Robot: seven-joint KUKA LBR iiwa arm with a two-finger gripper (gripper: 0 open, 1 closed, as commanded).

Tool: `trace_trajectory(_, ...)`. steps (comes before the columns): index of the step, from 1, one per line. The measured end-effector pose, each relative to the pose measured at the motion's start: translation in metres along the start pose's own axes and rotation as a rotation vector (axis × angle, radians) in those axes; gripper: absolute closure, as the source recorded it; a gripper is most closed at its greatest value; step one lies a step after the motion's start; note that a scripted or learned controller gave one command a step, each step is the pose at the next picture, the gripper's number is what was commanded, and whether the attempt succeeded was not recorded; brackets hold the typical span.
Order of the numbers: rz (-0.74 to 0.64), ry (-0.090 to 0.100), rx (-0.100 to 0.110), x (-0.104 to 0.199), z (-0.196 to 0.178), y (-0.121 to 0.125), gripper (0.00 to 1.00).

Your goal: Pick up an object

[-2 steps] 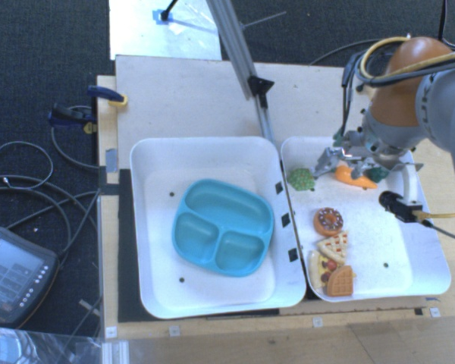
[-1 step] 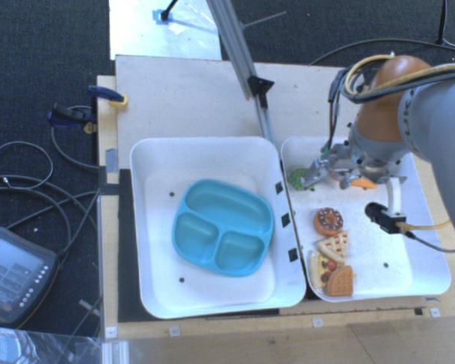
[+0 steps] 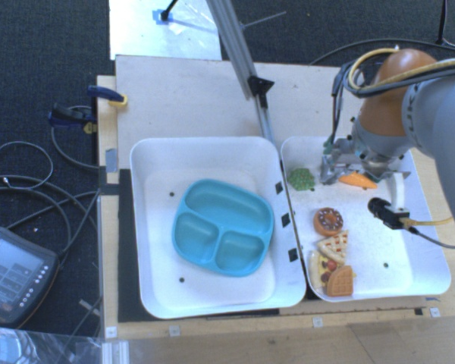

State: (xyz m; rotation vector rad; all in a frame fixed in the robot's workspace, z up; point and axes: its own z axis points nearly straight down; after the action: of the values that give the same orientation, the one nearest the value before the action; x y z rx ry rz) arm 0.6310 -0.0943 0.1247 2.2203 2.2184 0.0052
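My gripper [image 3: 331,170] reaches down into the right bin [image 3: 409,268], near its far left corner. A green broccoli piece [image 3: 302,178] lies just to its left. Just to its right, an orange carrot-like piece [image 3: 357,179] sits partly under the wrist. Nearer the front lie a chocolate donut [image 3: 328,221], a pizza slice [image 3: 334,246] and a brown waffle-like piece [image 3: 339,280]. I see nothing clearly held between the fingers.
The left bin [image 3: 155,279] holds a blue divided plate [image 3: 222,227]. A black fitting with a yellow cable [image 3: 388,213] hangs over the right bin. A slanted metal pole [image 3: 239,44] crosses the back of the bench. Clamps and cables lie off to the left.
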Motion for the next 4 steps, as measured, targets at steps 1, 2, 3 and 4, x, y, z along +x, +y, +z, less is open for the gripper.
trace_trajectory(1, -0.005, 0.0, -0.002, 0.005, -0.046, 0.0, 1.0)
trace_trajectory(2, -0.007, -0.001, -0.003, 0.006, -0.094, 0.01, 1.0)
trace_trajectory(3, -0.007, -0.002, -0.005, 0.003, -0.156, 0.02, 1.0)
trace_trajectory(4, -0.011, 0.001, 0.003, 0.055, -0.139, 0.02, 1.0)
